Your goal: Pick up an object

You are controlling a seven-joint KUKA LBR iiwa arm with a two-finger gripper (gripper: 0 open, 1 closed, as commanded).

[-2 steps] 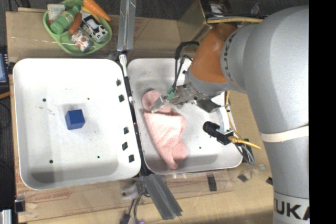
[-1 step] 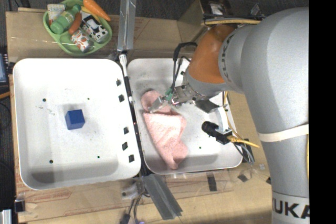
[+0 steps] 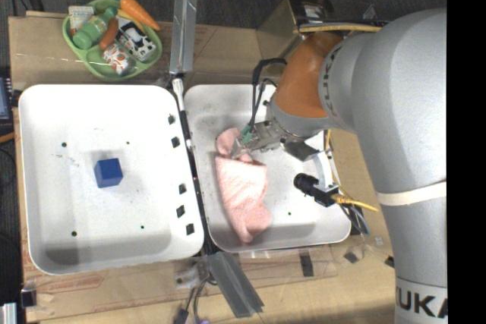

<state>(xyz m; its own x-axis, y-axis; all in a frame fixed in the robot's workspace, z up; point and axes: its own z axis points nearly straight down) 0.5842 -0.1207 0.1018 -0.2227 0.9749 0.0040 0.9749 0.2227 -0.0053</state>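
Grey arm (image 3: 380,87) bends down from the right, gripper (image 3: 247,142) touching crumpled pink cloth (image 3: 243,190) directly beneath; grip state cannot be made out.

Even overhead light, soft shadows (bin corners), slight blur, low res.

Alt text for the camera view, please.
The gripper is down at the upper end of a pink cloth in the right bin. A blue cube sits in the left bin.
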